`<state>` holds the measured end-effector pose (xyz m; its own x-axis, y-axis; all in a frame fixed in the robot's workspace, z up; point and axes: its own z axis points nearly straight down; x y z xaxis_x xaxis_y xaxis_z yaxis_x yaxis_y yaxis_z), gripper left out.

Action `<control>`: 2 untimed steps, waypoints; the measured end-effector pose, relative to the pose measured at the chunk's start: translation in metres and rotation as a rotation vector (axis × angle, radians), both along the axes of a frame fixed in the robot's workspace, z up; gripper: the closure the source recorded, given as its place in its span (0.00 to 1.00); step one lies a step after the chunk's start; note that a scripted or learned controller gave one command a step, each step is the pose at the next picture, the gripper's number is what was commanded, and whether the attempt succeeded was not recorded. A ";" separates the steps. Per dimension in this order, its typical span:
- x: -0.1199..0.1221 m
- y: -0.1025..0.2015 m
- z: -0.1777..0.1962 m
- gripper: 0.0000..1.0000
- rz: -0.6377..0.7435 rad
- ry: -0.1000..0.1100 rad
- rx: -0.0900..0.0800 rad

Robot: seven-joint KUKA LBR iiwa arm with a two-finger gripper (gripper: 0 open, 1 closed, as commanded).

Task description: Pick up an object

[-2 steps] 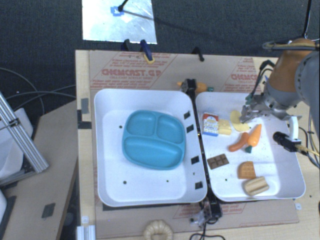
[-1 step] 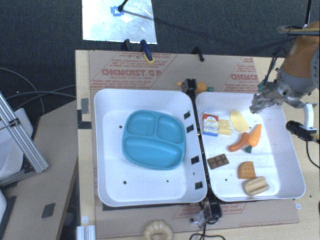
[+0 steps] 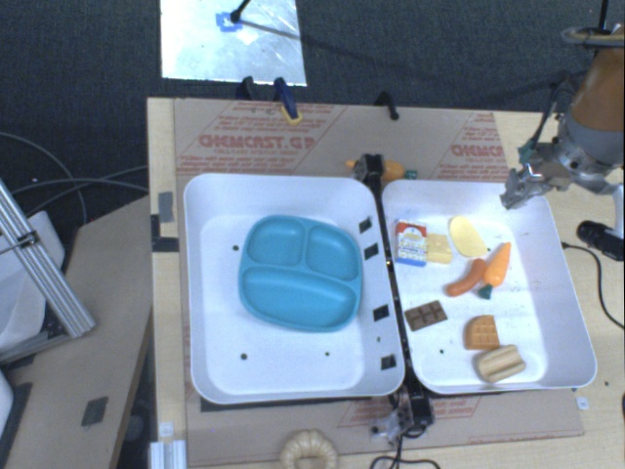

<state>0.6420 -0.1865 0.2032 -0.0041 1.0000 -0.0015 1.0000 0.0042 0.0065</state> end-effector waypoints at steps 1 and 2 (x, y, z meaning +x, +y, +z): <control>0.001 0.000 0.023 1.00 0.001 0.001 0.000; 0.002 0.056 0.031 1.00 0.006 0.003 0.002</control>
<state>0.6438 -0.1301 0.2337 -0.0099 1.0000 0.0009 0.9999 0.0099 0.0033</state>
